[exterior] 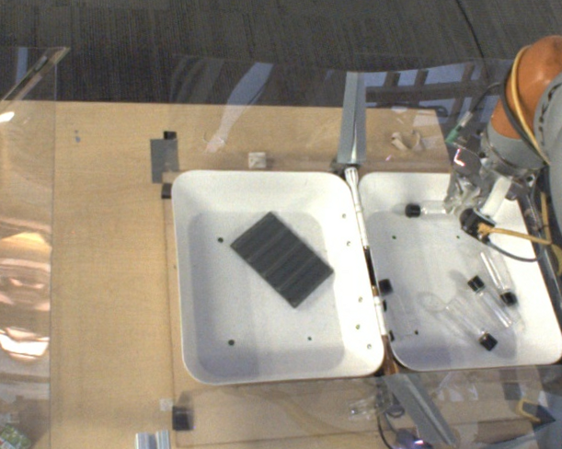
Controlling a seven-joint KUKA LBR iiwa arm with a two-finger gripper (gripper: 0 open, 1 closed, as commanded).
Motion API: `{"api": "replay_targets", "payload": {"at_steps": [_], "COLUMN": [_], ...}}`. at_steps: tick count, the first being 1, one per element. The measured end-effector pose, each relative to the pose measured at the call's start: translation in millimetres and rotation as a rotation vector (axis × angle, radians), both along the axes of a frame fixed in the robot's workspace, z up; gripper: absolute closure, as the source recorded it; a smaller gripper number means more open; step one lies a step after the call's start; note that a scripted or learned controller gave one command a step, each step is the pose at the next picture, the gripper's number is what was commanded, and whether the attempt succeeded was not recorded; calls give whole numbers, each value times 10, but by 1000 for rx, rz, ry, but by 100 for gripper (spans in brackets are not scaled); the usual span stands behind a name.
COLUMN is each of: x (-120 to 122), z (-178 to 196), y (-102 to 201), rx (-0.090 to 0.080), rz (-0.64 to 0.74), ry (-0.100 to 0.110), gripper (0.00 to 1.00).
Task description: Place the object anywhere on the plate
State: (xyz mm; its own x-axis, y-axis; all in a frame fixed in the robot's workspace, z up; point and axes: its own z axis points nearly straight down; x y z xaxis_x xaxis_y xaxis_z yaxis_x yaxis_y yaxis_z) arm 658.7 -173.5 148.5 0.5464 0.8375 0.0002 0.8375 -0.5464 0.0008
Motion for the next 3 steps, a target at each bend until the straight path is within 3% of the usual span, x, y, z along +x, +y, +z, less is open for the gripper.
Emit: {"api": "replay_targets", "payload": {"at_steps": [1, 2, 3], "x": [175, 115, 30], "z": [-235, 74, 602], "y": [-200, -216, -237], "rx": [-9, 0, 0], "rz": [41, -142, -339], "ry": [-32, -3, -3], "gripper": [100, 100, 100]}}
